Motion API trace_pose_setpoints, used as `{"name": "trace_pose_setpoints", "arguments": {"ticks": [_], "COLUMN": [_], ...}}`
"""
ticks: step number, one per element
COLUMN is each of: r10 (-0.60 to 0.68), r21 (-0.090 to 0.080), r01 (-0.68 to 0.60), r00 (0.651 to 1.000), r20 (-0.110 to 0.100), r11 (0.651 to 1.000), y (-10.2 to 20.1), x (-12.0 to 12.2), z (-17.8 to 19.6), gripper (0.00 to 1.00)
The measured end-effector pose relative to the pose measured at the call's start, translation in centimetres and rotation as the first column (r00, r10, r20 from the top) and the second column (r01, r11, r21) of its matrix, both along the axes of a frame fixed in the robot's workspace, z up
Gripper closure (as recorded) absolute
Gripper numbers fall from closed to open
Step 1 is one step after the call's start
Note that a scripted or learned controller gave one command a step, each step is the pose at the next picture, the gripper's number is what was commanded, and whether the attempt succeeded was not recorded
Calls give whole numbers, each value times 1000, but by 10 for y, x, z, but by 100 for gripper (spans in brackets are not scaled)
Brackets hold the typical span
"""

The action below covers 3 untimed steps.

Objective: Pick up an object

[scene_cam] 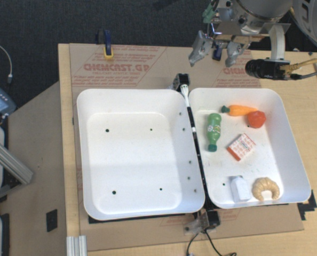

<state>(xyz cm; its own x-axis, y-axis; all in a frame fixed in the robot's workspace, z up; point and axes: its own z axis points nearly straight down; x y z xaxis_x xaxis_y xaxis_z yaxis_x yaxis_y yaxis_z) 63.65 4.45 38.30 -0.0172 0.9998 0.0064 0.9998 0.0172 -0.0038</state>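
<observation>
While the gripper (216, 51) hangs open and empty, the green bottle (214, 131) lies well below it

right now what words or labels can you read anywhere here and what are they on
"CHEMCAST GP", in faded red print, on the brown board under the bins; the last letters are unclear.
A second faded red print on the same board, right of the pincer: too washed out to read.
Green bottle label: too small to read.
Red and white packet: too blurred to read.
</observation>
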Motion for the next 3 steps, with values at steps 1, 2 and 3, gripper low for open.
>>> {"name": "trace_pose_setpoints", "arguments": {"ticks": [1,2,3], "r10": [-16,-16,-7], "r21": [-6,-7,-5], "r01": [16,16,7], "r00": [1000,1000,1000], "r20": [2,3,-16], "r11": [1000,1000,1000], "y": [-12,-12,83], "x": [0,0,-75], "z": [2,2,-142], "gripper": [0,0,0]}}
